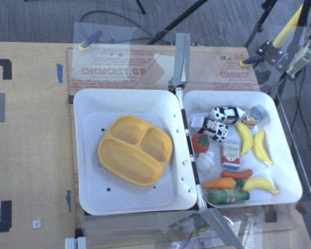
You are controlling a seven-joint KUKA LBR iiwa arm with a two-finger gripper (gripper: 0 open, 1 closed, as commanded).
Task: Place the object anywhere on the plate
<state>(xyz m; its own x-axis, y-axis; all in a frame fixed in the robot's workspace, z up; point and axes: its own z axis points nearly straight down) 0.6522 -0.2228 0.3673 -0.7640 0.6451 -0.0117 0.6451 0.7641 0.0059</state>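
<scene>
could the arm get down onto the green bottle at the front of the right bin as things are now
Probably yes, though tightly. The green bottle lies on its side near the right bin's front wall with nothing on top, so the way down is free. The carrot lies close behind it, which may crowd the jaws.

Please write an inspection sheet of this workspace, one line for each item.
Surface: wooden bench bearing a left bin and a right bin.
Job's things: yellow divided plate in the left bin, nothing on it.
Clutter: right bin holds three bananas, carrot, green bottle, small carton, can, cow-patterned toys.
End effector: nothing seen.
Cables: dark cable behind the bench.
Surroundings: tripod legs, grey floor.
</scene>
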